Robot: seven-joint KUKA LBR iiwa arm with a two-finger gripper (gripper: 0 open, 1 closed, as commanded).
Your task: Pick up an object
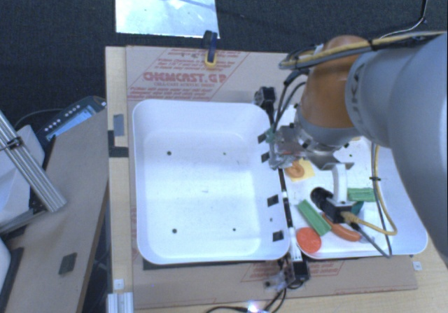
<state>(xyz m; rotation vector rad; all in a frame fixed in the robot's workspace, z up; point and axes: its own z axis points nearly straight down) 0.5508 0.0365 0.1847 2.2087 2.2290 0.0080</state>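
Over the left edge of the right bin (pixel 399 238) hangs the tool (pixel 283 157); the wrist hides it, so I cannot tell whether it is clenched or released. Just beside it, at its 4 o'clock, lies an orange and yellow piece (pixel 297 170), perhaps a toy fruit. Toward 5 o'clock lie a green stick (pixel 311 215), a red disc (pixel 308 240), an orange carrot (pixel 343 230) and a green block (pixel 362 195). The left bin (pixel 203 178) sits at 9 o'clock.
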